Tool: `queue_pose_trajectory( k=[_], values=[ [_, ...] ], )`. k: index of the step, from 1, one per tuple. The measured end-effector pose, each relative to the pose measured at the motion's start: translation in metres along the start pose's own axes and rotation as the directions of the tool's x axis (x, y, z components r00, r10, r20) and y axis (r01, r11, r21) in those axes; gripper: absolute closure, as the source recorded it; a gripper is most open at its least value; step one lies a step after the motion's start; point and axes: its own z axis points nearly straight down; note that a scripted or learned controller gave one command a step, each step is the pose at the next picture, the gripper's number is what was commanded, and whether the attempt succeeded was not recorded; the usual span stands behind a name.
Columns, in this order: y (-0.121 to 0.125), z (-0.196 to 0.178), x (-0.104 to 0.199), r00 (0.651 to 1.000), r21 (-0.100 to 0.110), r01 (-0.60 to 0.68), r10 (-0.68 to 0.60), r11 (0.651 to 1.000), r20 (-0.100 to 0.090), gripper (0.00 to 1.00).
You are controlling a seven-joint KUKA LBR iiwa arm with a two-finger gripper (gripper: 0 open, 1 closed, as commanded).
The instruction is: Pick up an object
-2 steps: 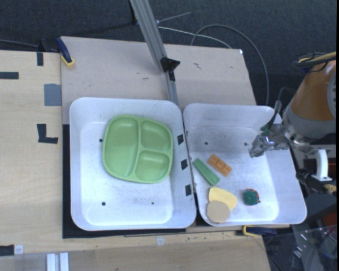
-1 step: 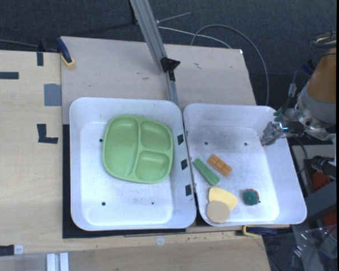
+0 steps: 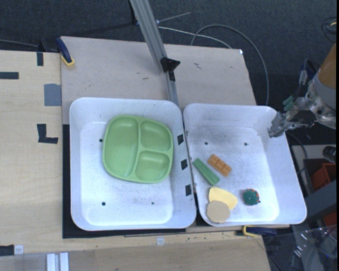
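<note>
Gripper hung over the right bin's far-right rim, couldn't tell its state; green plate sat in the left bin.

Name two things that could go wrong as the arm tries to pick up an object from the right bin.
1. The green stick and orange waffle block lie close together, so the pincer might nudge one while reaching for the other.
2. The tan disc overlaps the yellow piece near the right bin's front wall, leaving little room.
</note>
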Motion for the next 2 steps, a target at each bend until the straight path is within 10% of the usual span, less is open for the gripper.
queue_pose_trajectory(
  k=[2],
  values=[
    [0.007,0.023,0.105,1.000,0.006,0.006,-0.006,1.000,-0.003,1.00]
  ],
)
